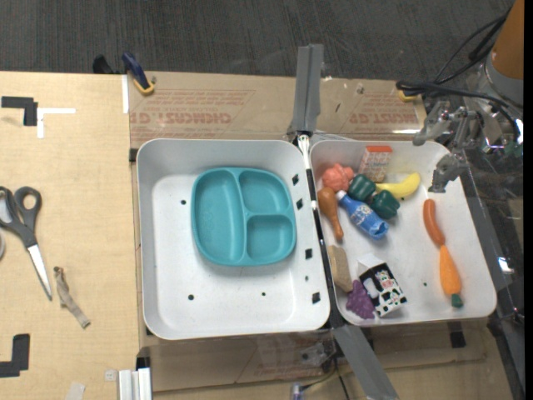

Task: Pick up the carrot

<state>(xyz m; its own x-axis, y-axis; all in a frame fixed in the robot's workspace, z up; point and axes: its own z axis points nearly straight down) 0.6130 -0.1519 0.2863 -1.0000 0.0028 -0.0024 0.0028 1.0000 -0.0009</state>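
Note:
The carrot (450, 275) is orange with a small green end. It lies lengthwise near the right wall of the right bin (479, 248), green end toward the front. My gripper (446, 167) hangs over the bin's back right corner, up and away from the carrot, with nothing visibly in it. A red-orange sausage (432, 222) lies between the gripper and the carrot, close to the carrot's top end.
The right bin also holds a banana (400, 186), a blue bottle (366, 217), a drumstick (331, 211), a small box (376, 161), purple grapes (360, 300) and a cow-patterned carton (385, 288). A teal divided plate (245, 217) sits in the left bin. Scissors (25, 223) lie far left.

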